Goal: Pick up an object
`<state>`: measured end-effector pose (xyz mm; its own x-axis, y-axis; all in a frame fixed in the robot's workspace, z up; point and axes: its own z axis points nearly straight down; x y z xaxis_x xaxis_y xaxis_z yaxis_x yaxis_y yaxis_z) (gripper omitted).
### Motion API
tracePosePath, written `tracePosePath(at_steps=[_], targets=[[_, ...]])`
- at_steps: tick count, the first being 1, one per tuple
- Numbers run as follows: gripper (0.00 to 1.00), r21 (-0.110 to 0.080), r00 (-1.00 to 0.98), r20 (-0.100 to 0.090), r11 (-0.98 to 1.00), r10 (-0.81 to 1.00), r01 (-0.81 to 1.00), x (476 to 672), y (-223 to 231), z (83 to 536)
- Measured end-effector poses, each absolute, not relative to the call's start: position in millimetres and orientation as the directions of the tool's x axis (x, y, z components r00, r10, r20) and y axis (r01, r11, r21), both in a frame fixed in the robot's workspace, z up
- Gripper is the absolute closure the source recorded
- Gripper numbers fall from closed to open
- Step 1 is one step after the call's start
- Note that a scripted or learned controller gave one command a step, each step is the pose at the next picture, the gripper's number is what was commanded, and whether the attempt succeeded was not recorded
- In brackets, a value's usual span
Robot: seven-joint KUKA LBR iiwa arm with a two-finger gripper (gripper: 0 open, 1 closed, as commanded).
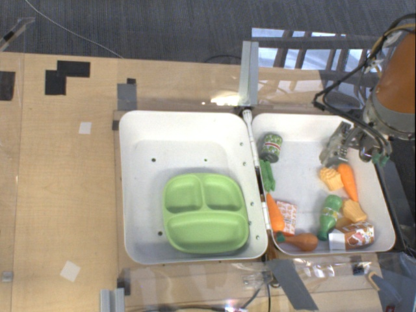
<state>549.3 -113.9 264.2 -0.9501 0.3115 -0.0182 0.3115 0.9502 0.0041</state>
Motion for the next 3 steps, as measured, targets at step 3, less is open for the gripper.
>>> tracePosePath(at_steps=[3], targets=[[1.0, -0.002, -0.983, -0.01, 0.983, 0.182, 0.182, 646.1, -172.3, 335.5]])
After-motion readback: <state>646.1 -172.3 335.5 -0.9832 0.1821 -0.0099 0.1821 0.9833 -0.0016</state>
